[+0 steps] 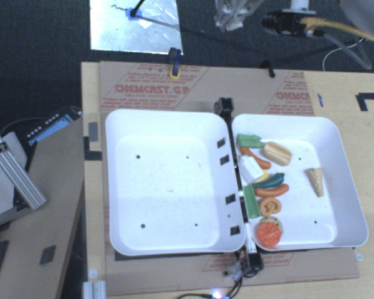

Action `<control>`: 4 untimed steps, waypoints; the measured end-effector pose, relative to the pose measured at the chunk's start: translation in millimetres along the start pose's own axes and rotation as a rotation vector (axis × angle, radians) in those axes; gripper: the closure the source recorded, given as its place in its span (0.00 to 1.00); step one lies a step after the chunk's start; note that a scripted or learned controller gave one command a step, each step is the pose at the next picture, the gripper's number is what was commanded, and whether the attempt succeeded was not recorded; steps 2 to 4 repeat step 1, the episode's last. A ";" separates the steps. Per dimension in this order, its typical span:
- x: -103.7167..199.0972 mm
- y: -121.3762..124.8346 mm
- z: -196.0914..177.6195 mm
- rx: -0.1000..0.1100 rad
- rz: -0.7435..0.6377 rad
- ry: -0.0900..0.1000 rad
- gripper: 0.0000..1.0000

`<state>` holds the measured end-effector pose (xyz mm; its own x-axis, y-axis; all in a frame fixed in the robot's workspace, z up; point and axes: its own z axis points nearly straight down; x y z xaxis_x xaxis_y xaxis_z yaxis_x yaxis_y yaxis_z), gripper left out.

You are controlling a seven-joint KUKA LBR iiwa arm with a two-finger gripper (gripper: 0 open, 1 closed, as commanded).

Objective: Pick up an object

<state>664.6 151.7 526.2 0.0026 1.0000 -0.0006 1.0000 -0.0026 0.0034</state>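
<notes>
The right bin (336, 223) holds several toy foods along its left side. A green piece (249, 141) lies at the top, with a tan bun (277, 152) and an orange carrot (257, 162) just below it. A teal pepper (269, 180), an orange sausage (272, 190), a green strip (252, 202) and a brown ring (270, 206) sit lower. A red-orange round slice (269, 233) lies in the near left corner. A beige cone (316, 181) lies apart to the right. My gripper (234, 10) hangs high beyond the bench's far edge, away from both bins, with nothing seen in it.
The left bin (168, 185) sits beside the right one, joined by a black hinge strip (232, 167). A yellow and blue clamp (174, 64) grips the far board edge. A shiny foil sheet (135, 17) lies on the floor behind. A metal rail (12, 173) stands at left.
</notes>
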 end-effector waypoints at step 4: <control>69.5 2.4 107.1 0.011 -0.011 0.001 1.00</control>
